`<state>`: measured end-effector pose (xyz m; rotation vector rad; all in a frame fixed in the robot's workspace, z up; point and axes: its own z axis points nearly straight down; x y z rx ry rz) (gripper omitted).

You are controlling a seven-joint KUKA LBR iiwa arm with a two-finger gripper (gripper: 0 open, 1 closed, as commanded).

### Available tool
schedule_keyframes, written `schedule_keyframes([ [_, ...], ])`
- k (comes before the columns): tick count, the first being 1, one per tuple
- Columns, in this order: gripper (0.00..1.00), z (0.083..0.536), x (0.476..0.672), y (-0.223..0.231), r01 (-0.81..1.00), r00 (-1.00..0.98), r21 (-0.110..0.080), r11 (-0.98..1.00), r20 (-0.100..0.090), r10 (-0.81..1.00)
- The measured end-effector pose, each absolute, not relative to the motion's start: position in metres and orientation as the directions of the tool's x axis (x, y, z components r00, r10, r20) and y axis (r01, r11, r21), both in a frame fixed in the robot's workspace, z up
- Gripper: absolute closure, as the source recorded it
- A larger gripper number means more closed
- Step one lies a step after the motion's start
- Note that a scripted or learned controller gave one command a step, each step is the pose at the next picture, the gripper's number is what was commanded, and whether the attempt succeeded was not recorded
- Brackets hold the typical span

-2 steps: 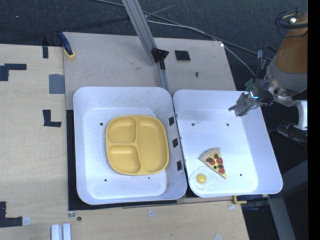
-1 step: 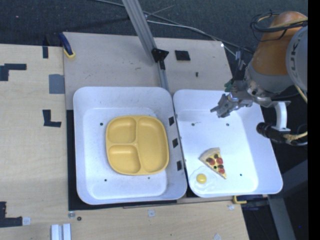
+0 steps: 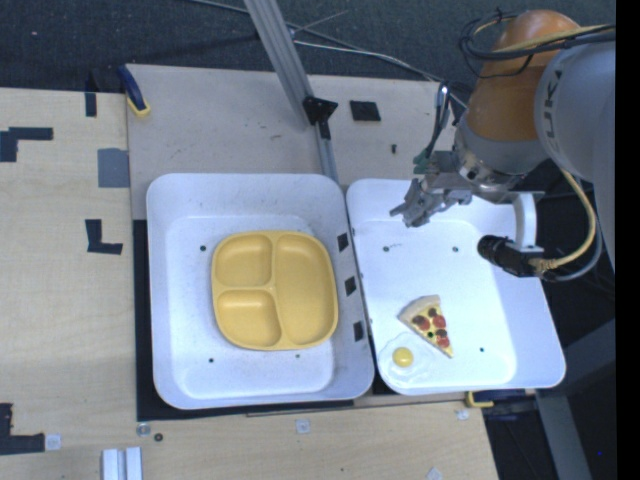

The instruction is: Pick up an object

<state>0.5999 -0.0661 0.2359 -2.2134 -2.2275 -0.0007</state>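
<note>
A pale plywood tabletop carries two shallow white bins side by side, with dark floor beyond its far edge and scraps of black tape on the wood at the left. The left bin holds a yellow divided plate lying flat near its middle. The right bin holds a toy pizza slice toward the near side and, just beside it to the left, a small yellow round piece. The grey arm reaches in from the right; its tool hangs over the right bin's far end, well apart from the pizza slice. Its fingers look empty, though how far they are spread cannot be told. A slanted metal post rises behind the bins.
</note>
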Motion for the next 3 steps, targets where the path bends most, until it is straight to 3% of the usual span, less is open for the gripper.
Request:
schedule_keyframes([
  [2, 1.0, 0.23, 0.614, 0.045, 1.0, -0.008, -0.001, 0.008, 0.002, 1.0],
  [3, 1.0, 0.216, 0.611, 0.1, 1.0, -0.007, -0.004, 0.007, 0.001, 1.0],
])
